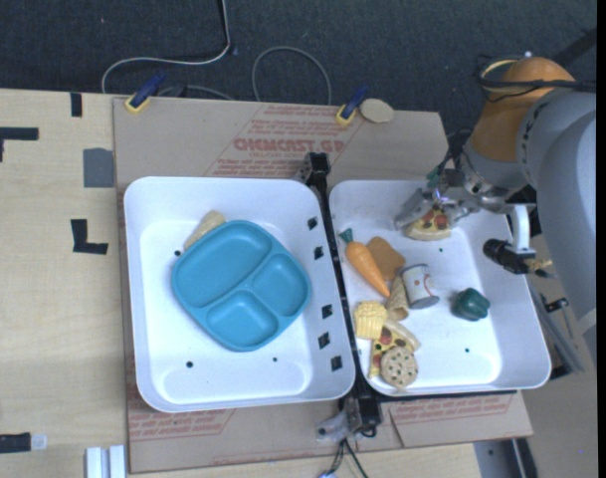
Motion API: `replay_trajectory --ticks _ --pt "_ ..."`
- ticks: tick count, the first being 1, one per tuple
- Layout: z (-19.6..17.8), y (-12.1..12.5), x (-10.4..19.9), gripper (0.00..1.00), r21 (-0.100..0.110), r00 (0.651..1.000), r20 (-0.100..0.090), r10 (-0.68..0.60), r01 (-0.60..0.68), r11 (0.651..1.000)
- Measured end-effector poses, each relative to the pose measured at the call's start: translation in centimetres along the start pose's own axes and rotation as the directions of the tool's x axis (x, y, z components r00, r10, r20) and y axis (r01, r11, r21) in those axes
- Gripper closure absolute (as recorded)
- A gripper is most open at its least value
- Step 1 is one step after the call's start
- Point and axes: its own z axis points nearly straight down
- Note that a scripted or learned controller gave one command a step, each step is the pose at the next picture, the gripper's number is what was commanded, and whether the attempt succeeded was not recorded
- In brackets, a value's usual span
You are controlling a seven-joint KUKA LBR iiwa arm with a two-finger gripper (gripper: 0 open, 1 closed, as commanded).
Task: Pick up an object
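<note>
Orange carrot (365, 263), tin can (419, 287) and green pepper (471, 305) crowded the right bin (511, 366); the gripper (434, 207) sat over a small pizza-like toy (428, 227) near its far edge, fingers' state unclear.

A sky-blue divided plate (242, 283) lies in the white left bin (153, 207). In the white right bin (482, 361): an orange carrot (366, 266), a dark green pepper (471, 305), a yellow corn piece (370, 320) and a brown-speckled cookie (398, 367) near the front edge.
</note>
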Motion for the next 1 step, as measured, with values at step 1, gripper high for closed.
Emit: replay_trajectory --ticks 1 --pt "-1.04 0.01 -0.07 1.0 0.0 1.0 0.0 0.001 -0.001 1.0"
